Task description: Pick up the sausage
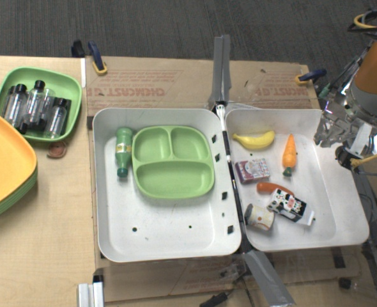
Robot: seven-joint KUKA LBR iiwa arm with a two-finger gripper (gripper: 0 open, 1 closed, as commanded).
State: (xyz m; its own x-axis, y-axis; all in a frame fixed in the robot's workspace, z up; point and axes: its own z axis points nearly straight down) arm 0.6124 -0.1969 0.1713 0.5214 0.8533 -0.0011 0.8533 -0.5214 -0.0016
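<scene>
Even, bright overhead light
Soft short shadows under objects; white bins (169, 248) slightly glary; mild softness throughout, edges undistorted.

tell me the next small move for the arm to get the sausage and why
Probably swing the tool left and toward the near side, over the small reddish-orange sausage. It sits at the right white bin's far right edge, while the sausage lies mid-bin against the black-and-white carton.

Two white shallow plastic bins (112, 235) are seen on brown cardboard. A pale green divided plate (173, 161) and a green bottle (123, 151) are shown in the left bin. A yellow banana (253, 139), an orange carrot (289, 151), an orange-red sausage (269, 187) and a black-and-white cow-patterned carton (289, 205) are shown in the right.
</scene>
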